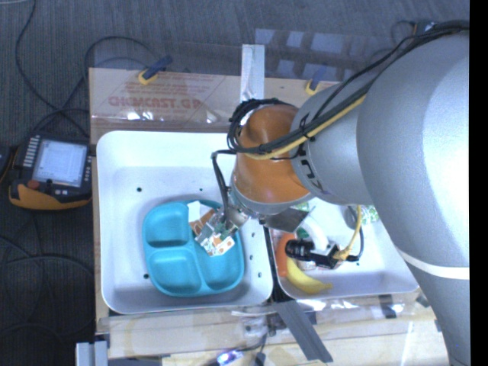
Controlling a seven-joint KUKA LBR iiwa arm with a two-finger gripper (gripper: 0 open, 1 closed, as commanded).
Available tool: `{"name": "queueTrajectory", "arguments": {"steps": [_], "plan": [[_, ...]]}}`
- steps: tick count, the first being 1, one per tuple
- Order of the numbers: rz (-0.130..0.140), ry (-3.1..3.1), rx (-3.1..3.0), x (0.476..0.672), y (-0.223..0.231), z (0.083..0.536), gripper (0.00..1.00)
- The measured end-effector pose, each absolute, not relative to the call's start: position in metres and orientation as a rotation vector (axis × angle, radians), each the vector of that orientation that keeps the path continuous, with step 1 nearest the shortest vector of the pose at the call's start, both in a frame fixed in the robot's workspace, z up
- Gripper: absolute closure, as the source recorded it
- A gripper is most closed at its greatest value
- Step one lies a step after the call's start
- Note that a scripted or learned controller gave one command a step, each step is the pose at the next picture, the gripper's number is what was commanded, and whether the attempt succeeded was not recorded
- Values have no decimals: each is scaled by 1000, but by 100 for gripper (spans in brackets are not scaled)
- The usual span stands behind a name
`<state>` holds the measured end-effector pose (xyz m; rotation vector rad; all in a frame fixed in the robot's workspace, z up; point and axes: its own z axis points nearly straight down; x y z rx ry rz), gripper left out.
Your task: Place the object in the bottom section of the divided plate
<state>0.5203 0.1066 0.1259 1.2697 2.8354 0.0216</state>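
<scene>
From my screen the hand (216,231) sits over the right side of the blue divided plate (171,269) in the left bin (122,174), with a small orange-and-white packet (216,242) right at its tip. Can't tell if it's actually clamped. Plate's right edge is near the bin wall; a banana (305,282) lies in the right bin (381,277).

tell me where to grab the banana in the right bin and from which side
Judging from the camera view, grip the banana across its thick middle, coming straight down. It lies flat along the right bin's near wall, curve bulging toward that wall, so fingers should close across its width. Its upper edge is crowded by other items, so clearance there looks tight.
</scene>
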Motion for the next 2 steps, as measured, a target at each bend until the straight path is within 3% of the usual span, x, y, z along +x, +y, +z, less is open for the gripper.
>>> {"name": "queueTrajectory", "arguments": {"steps": [1, 2], "plan": [[12, 2854, 1266, 515, 110, 119, 0], [1, 2986, 983, 500, 163, 271, 0]]}}
